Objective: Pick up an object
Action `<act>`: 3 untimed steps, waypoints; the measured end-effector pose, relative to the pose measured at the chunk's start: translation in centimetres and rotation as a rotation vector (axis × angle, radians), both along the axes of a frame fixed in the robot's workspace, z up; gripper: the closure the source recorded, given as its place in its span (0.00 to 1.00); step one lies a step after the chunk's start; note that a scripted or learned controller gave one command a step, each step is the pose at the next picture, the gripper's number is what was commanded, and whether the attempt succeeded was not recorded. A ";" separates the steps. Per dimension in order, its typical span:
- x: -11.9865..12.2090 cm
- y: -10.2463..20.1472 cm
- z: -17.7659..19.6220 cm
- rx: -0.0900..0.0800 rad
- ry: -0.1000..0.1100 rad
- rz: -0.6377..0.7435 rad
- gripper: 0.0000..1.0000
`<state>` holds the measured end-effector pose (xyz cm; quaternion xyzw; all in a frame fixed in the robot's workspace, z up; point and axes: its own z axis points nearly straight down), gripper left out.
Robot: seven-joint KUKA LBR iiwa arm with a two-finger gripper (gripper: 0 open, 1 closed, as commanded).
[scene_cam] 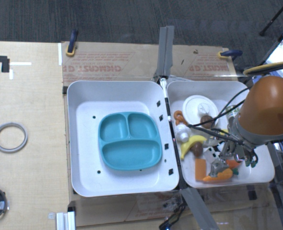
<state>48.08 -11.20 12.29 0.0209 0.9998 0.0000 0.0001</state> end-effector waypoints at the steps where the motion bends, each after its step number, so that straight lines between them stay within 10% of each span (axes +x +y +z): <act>1: 7.9 -0.4 -3.1 0.000 0.000 -0.083 0.00; 2: 7.8 -9.4 1.0 -0.001 -0.004 -0.048 0.00; 3: 10.0 -5.5 -2.5 -0.001 -0.016 -0.030 0.00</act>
